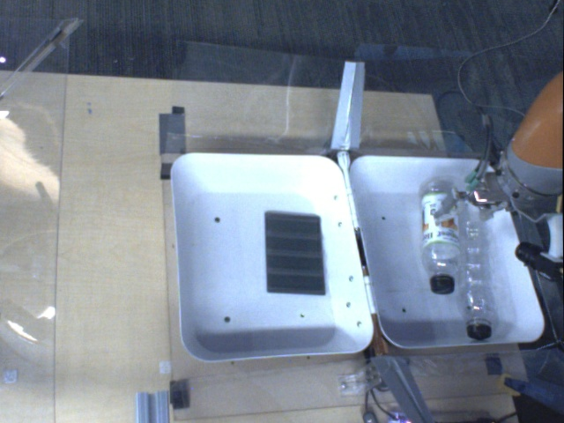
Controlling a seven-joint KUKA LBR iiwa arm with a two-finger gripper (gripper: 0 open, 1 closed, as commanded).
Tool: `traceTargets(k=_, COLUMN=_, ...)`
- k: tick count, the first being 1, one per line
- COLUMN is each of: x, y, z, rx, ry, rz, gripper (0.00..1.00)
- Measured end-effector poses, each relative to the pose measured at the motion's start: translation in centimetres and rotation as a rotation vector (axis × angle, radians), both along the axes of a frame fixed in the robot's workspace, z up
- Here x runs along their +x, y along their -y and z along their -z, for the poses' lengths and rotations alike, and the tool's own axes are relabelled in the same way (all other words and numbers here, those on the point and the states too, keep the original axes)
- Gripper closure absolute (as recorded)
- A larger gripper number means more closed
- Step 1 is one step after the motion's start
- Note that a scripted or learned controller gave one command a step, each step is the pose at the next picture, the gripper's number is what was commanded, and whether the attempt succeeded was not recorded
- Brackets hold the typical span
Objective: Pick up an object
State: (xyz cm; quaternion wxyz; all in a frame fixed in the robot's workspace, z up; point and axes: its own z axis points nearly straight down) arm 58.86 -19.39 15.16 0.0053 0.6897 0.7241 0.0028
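Two clear plastic bottles lie in the right bin (388, 315). One bottle (439, 236) has an orange and green label and a black cap pointing toward the front. A slimmer clear bottle (474, 276) lies beside it on the right, also with a black cap at the front. The gripper (477, 192) hangs at the far right of this bin, over the back ends of both bottles. A dark ribbed rectangular block (294, 252) lies flat in the middle of the left bin (203, 236).
A metal divider post (348, 108) rises behind the seam between the bins. The arm's orange band (542, 130) and grey wrist overhang the right bin's far right edge. Clear plastic sheeting covers the bench on the left.
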Motion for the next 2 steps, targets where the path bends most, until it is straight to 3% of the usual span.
traceTargets(k=1, x=2.6, y=-1.9, z=5.8, rx=-0.003, ry=0.008, rz=-0.172, gripper=0.0)
traceTargets(k=2, x=2.9, y=-2.0, z=4.5, rx=-0.003, ry=0.014, rz=-0.172, gripper=1.0)
